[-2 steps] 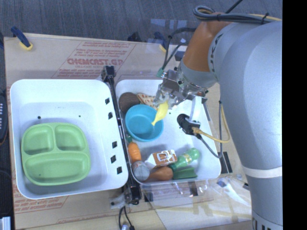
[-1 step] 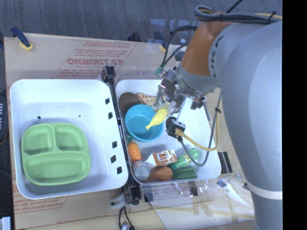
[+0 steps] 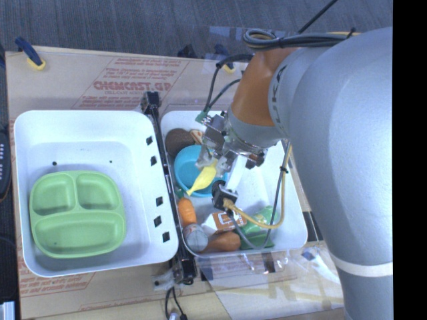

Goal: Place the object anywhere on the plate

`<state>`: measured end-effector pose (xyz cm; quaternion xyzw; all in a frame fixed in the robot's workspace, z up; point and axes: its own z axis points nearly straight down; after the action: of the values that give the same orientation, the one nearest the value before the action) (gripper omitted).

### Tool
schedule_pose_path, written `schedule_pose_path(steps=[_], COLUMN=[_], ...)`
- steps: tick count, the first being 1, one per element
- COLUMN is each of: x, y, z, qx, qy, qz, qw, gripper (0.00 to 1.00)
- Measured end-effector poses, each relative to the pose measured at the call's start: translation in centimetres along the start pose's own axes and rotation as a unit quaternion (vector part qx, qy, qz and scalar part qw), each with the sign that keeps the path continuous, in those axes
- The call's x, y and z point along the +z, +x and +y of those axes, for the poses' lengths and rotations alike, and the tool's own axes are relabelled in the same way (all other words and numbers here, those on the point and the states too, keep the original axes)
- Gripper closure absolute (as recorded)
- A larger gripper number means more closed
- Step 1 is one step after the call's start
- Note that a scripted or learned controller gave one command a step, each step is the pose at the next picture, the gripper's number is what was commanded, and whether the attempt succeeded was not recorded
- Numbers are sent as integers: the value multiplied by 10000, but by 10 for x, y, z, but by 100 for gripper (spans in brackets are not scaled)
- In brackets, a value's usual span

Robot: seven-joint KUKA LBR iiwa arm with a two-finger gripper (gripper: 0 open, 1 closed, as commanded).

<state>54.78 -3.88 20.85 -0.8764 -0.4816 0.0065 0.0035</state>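
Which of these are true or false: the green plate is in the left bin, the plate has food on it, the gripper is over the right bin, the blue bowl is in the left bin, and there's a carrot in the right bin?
1. The green plate sits in the left bin. True.
2. The plate has food on it. False: its three compartments are bare.
3. The gripper is over the right bin. True.
4. The blue bowl is in the left bin. False: it lies in the right bin, under the gripper, with a yellow object on it.
5. A carrot lies in the right bin. True, near its left wall.
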Motion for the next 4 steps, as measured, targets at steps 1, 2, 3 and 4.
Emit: schedule_pose_path(steps=[1, 2, 3, 4], x=[20, 30, 95, -18], y=[-75, -94, -76, -73], z=[-40, -14, 9, 19], qx=[454, 1344, 561, 1232], qy=[7, -7, -116, -39], qz=[5, 15, 100, 52], qw=[9990, 9909, 9983, 9924], gripper=[100, 100, 100, 100])
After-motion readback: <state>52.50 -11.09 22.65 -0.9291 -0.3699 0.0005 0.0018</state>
